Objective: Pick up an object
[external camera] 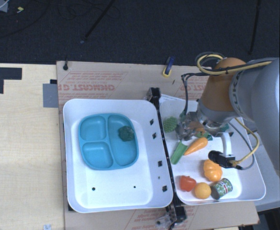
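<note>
The orange plastic carrot [196,145] with its green leafy end [178,153] lies slantwise near the middle of the right white bin [254,188], just beneath the hand [190,130]. Whether the hand is apart or together I cannot tell. A bumpy green toy vegetable [170,124] sits just left of the hand. Lower in that bin lie a yellow-orange pepper [212,169], a red tomato [187,183], a small orange fruit [202,190] and a green-labelled tin can [222,188]. In the left white bin [82,195] rests a blue divided plate [99,155] holding a dark green broccoli piece [126,133].
</note>
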Available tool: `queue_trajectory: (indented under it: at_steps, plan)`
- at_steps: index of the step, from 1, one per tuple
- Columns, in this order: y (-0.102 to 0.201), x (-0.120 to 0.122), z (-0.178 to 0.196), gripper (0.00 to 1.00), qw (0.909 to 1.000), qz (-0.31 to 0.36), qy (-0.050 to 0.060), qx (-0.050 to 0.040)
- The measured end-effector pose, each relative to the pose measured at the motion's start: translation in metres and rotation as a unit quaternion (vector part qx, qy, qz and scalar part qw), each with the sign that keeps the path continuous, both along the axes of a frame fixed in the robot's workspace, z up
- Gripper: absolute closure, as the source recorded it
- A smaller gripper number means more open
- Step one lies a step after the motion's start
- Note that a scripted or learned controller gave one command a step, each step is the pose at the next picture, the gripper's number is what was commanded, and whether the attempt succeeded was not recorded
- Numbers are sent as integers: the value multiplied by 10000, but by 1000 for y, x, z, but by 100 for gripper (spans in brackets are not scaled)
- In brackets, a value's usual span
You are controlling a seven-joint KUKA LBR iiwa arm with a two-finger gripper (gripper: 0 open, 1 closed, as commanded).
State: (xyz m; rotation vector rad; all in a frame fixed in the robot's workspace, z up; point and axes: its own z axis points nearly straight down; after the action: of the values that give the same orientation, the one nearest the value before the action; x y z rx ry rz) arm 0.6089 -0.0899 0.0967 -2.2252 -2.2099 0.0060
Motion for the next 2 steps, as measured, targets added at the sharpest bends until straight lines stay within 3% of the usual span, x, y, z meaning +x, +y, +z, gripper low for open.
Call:
queue_trajectory:
  at_steps: [2]
  plan:
    - [-10,-1,109,100,10000,41,-54,-10]
